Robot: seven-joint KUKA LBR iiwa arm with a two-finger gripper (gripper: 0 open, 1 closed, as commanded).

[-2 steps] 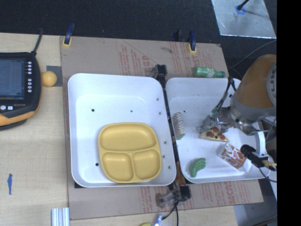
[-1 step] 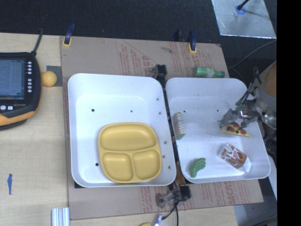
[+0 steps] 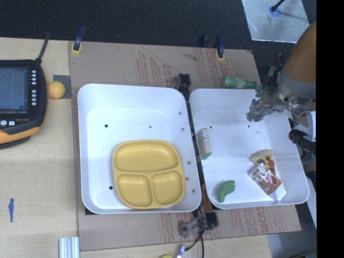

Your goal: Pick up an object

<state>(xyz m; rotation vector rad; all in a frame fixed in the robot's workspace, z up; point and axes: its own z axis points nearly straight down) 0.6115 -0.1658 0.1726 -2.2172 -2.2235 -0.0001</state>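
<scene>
Desk, cardboard-covered, bore two white bins: nearest in the right bin (image 3: 236,200) lay a green toy (image 3: 225,190) and a packet (image 3: 265,175). Farther back hovered the claw (image 3: 258,112), its spread indiscernible, nothing visibly held. Likely risk: descending onto bare floor, well apart from every item.

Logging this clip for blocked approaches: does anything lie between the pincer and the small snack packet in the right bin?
Nothing visible does. The pincer hangs over the far part of the right white bin; bare bin floor runs from there to the red-and-tan snack packet. The green toy and striped piece lie off to the left.
</scene>
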